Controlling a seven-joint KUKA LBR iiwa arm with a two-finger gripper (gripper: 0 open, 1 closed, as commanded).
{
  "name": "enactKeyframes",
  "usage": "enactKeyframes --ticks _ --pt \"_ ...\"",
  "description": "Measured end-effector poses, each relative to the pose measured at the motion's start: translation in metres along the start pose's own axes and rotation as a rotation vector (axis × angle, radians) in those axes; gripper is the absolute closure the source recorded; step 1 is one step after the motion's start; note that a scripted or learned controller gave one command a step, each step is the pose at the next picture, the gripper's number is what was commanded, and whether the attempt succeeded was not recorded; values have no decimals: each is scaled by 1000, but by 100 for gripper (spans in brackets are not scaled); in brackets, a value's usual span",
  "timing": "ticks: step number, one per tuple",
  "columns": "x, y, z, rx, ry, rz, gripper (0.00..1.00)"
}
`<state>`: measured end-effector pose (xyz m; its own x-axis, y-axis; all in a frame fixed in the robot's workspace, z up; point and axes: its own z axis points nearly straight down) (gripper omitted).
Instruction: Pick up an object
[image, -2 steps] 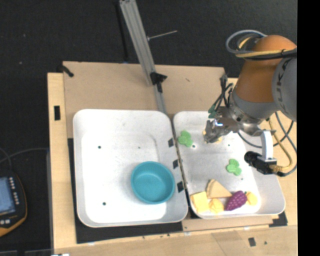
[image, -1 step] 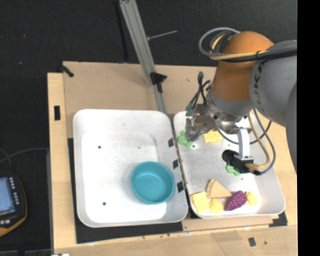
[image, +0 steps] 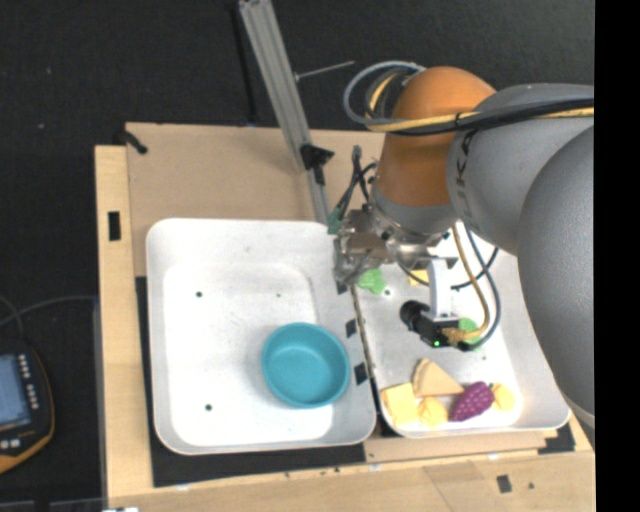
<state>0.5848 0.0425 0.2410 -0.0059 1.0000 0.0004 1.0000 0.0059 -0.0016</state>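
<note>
The arm enters from the right of the frame, and its gripper hangs at the upper left corner of the right bin, just above a small green object; whether the fingers are wide or narrow I cannot tell. In the left bin, a blue bowl sits upright toward its lower right. Along the lower edge of the right bin lie a tan wedge, yellow pieces and a purple grape bunch, close together.

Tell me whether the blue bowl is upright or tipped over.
Upright: the blue bowl sits in the left bin, its round rim and hollow inside facing up.
</note>
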Motion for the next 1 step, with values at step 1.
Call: enactKeyframes --ticks 1 --pt "46 10 7 -3 0 -1 100"
